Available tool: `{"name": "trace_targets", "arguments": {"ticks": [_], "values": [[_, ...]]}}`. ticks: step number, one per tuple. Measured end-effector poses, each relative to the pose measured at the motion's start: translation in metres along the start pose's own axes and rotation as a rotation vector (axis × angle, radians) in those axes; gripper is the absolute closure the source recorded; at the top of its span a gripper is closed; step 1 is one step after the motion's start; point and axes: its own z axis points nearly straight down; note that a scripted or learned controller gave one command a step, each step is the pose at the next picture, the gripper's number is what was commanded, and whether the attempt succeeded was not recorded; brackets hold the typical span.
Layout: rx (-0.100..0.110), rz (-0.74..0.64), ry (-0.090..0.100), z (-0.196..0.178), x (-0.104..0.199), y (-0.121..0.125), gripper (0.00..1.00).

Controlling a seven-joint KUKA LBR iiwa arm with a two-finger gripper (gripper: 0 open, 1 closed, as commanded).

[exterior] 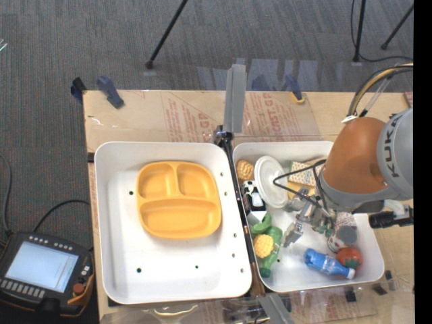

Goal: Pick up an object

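The grey arm with its orange band (pixel 358 157) reaches in from the right of the frame over the right-hand bin (pixel 374 275), and its gripper (pixel 302 223) hangs low among the objects near the bin's middle. Whether the fingers are spread or closed cannot be told from this angle, and nothing can be seen between them. Just left of the gripper lie a yellow corn cob (pixel 264 246) and a green toy vegetable (pixel 270 229) beside it, with a small black-and-white toy (pixel 254 199) above them near the bin's left wall. A white plate (pixel 270 179) leans toward the upper part of the bin, a tan waffle-like piece (pixel 244 169) beside it. At the lower right of the bin sit a blue bottle (pixel 326 263) and a red tomato (pixel 348 256), touching or nearly so. The left-hand bin (pixel 115 262) holds a yellow divided tray (pixel 179 200), lying flat. Both bins rest on the tabletop (pixel 169 117).
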Motion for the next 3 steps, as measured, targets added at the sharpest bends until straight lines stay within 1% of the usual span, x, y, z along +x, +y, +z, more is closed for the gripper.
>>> {"name": "trace_targets", "arguments": {"ticks": [1,2,3], "values": [[0.000,0.078,0.004,0.001,0.039,-0.010,0.00],[-0.002,-0.249,-0.003,-0.001,-0.087,0.006,0.00],[-0.002,-0.089,-0.001,0.000,-0.054,-0.074,0.00]]}}
